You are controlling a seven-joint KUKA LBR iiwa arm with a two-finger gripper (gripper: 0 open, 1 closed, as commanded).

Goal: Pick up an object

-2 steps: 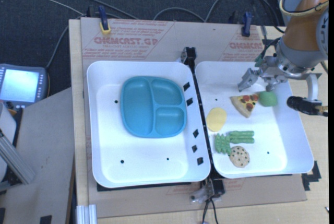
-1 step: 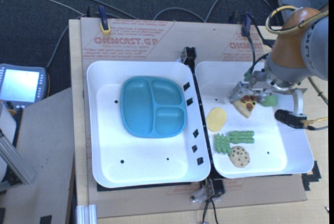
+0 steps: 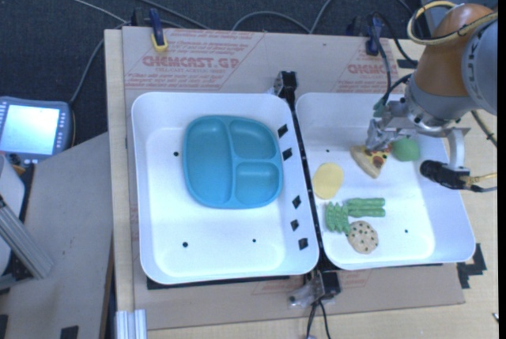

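Note:
My gripper (image 3: 381, 141) reaches down into the right bin (image 3: 419, 239) from the right, its tip just above a pizza-slice toy (image 3: 369, 162) with a tan crust. A green round toy (image 3: 406, 149) lies right beside the gripper. Lower in the same bin sit a yellow oval toy (image 3: 328, 179), a green leafy toy (image 3: 356, 212) and a speckled cookie (image 3: 363, 236). Nothing shows between the fingers.
The left bin (image 3: 158, 242) holds a blue divided plate (image 3: 232, 161). A black divider with clips (image 3: 294, 163) runs between the bins. The arm's orange band (image 3: 455, 25) hangs over the right bin's far corner. Cables trail at the back.

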